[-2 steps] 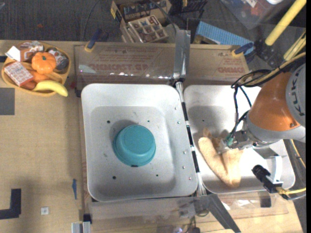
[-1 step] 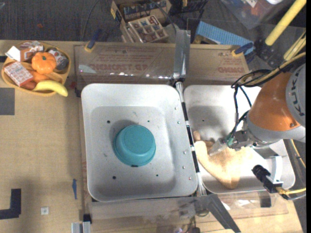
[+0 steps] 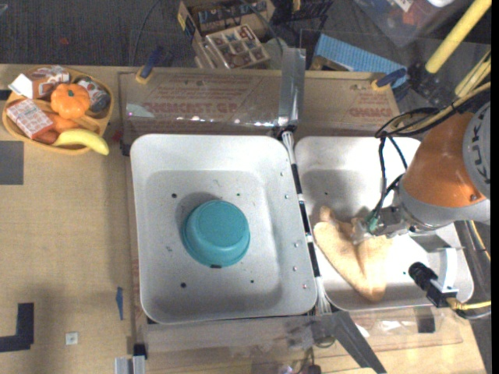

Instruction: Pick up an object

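Note:
A tan, flat, wedge-shaped object (image 3: 347, 255) lies in the right bin (image 3: 335, 158), against its left wall and reaching toward the front. My gripper (image 3: 365, 229) is low in that bin, right over the upper edge of the tan object and seemingly touching it. The grey arm with its orange band (image 3: 440, 170) comes in from the right. An upturned teal bowl (image 3: 217, 232) rests in the middle of the left bin (image 3: 156, 162), well away from the gripper.
A cardboard wall (image 3: 210, 100) stands behind both bins. On the bench at the far left sits a plate (image 3: 23, 131) of toy food with a banana and an orange pumpkin. The metal divider (image 3: 300, 209) separates the two bins.

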Robot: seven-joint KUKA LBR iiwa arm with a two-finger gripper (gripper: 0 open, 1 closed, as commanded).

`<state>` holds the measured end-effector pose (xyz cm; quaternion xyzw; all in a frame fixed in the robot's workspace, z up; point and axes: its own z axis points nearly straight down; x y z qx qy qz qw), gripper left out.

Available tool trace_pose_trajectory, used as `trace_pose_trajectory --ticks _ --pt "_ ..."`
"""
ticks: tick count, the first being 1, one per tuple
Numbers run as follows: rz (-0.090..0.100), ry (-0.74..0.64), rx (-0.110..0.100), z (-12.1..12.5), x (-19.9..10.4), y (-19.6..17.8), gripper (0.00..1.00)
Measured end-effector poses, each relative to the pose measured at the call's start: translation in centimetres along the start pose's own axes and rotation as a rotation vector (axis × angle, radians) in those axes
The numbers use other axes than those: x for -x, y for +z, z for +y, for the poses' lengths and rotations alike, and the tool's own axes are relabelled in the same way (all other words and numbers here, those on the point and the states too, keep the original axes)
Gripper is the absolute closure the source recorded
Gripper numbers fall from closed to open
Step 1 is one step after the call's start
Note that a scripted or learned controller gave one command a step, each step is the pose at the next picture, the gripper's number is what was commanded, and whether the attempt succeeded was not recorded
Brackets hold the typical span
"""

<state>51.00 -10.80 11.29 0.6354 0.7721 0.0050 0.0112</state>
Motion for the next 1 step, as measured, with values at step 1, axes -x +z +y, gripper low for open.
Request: trace_pose_trajectory --ticks 1 --pt "0.01 -0.032 -0.022 5.09 -4.54 -7.1 1.0"
